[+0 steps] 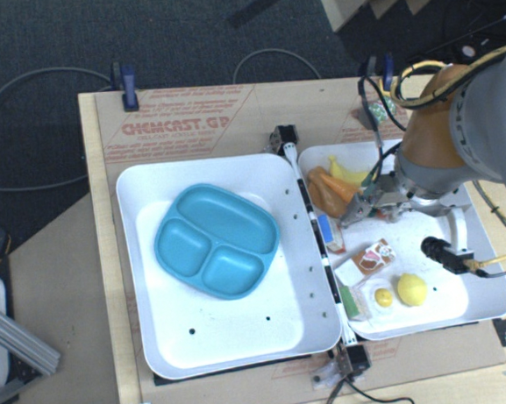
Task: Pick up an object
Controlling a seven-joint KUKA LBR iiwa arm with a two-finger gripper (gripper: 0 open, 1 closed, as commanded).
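The gripper (pixel 372 202) is lowered into the right bin (pixel 482 304), close beside an orange object (pixel 330 192) at the bin's upper left; how its tip is set cannot be told. A yellow item (pixel 349 172) is seen just behind. Nearer the front, a small brown-and-white packet (pixel 374 257), a lemon (pixel 411 289) and a small yellow ball (pixel 383 297) are scattered. A blue divided plate (pixel 216 240) is held in the left bin (pixel 159 337).
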